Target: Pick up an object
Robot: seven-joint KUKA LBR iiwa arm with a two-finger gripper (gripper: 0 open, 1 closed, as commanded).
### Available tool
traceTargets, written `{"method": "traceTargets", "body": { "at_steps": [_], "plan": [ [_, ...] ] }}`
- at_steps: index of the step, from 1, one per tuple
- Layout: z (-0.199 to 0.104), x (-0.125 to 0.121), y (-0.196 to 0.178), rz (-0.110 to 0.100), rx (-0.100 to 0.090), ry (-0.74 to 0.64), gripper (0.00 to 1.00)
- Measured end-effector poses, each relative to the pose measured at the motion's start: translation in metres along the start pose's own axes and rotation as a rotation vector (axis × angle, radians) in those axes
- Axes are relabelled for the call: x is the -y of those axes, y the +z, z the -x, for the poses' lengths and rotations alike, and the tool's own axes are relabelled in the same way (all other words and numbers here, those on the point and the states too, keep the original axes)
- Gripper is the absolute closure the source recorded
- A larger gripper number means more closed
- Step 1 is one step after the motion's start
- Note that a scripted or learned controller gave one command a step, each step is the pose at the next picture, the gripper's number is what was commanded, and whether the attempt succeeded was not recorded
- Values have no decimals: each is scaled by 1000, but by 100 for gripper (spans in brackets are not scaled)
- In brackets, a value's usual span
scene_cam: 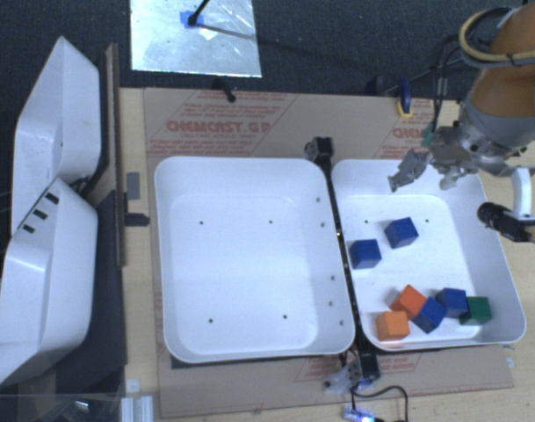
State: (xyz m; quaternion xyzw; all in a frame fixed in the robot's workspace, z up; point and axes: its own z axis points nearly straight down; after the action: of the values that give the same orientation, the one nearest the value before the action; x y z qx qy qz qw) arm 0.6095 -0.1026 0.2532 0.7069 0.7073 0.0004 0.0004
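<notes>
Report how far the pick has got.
Nothing looks picked yet: all seven blocks lie in the right bin, including two blue cubes mid-bin and the orange block near the front. The gripper hangs open above the bin's far edge, holding nothing. Descent, grasp and lift remain.

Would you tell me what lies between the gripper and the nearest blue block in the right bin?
Nothing: in the camera view, only bare white bin floor separates the open gripper from the blue block.
</notes>
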Motion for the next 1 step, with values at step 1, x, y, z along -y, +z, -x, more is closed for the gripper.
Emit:
{"method": "traceTargets", "body": {
  "at_steps": [1],
  "plan": [
    [52, 23, 58, -5, 0, 5, 0]
  ]
}}
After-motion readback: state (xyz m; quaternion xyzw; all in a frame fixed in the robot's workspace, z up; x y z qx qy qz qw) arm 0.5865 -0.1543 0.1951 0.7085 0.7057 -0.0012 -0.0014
